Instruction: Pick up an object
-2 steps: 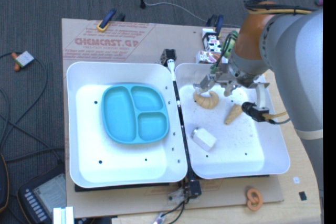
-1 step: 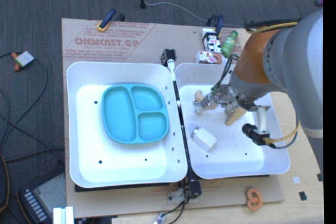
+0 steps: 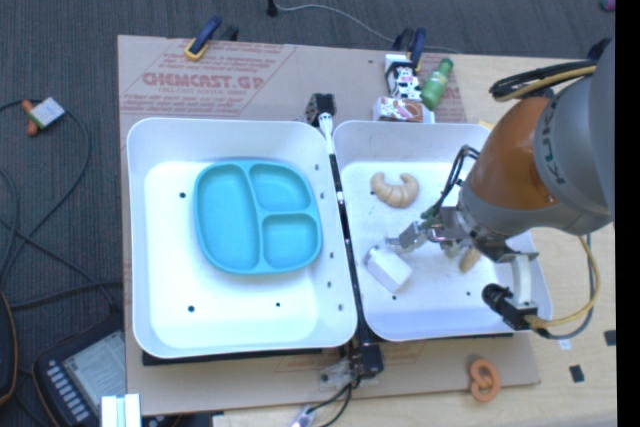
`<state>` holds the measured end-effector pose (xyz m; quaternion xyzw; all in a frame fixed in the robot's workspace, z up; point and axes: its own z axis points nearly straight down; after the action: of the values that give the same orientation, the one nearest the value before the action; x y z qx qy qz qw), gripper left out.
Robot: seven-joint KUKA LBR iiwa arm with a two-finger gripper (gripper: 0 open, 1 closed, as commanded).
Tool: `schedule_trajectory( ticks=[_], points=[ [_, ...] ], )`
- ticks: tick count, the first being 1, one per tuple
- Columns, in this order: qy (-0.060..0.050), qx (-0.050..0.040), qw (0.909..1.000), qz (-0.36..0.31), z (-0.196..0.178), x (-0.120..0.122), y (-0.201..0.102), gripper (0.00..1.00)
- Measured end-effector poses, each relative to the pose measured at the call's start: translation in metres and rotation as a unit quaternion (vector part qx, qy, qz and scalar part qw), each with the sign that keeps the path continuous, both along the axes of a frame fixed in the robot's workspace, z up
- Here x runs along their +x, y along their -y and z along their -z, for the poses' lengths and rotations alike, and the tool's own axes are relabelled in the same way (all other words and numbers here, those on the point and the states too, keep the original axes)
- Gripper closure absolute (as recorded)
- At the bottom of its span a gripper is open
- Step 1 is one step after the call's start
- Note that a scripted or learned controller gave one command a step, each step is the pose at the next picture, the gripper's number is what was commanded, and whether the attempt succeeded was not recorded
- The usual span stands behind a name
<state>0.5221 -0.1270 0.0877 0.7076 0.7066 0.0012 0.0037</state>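
- The bench is a brown cardboard sheet (image 3: 200, 80) with red printing, carrying two shallow white bins side by side.
- The left bin (image 3: 160, 315) holds a blue divided plate (image 3: 258, 217) with three compartments, lying flat near its middle.
- The right bin (image 3: 430, 315) holds the loose items, and the arm (image 3: 545, 155) comes in from the right over its right half, the grey body and orange band covering that side.
- The gripper (image 3: 425, 233) points left and down toward the bin floor, low over the middle of the right bin; its fingers are too small and cluttered to judge, so I cannot tell how far apart they stand or whether anything sits between them.
- A croissant-shaped pastry (image 3: 396, 188) lies on the far side of the right bin, apart from the gripper.
- A small white block (image 3: 388, 267) lies near and left of the gripper, just beside it.
- A tan piece (image 3: 468, 260) shows just right of the gripper, under the wrist.
- A green bottle (image 3: 436, 83) lies on the cardboard beyond the right bin.
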Motion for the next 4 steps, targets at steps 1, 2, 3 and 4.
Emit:
schedule_trajectory(
  ticks=[1,2,3,4],
  points=[
    [0.001,0.0003,1.0,-0.001,0.0,0.091,-0.027,0.0],
    [0.002,-0.0013,1.0,-0.002,-0.011,0.091,-0.025,1.0],
    [-0.004,0.0009,1.0,-0.001,-0.027,0.08,-0.018,1.0],
    [-0.004,0.0014,1.0,-0.001,-0.027,0.088,-0.009,1.0]
  ],
)
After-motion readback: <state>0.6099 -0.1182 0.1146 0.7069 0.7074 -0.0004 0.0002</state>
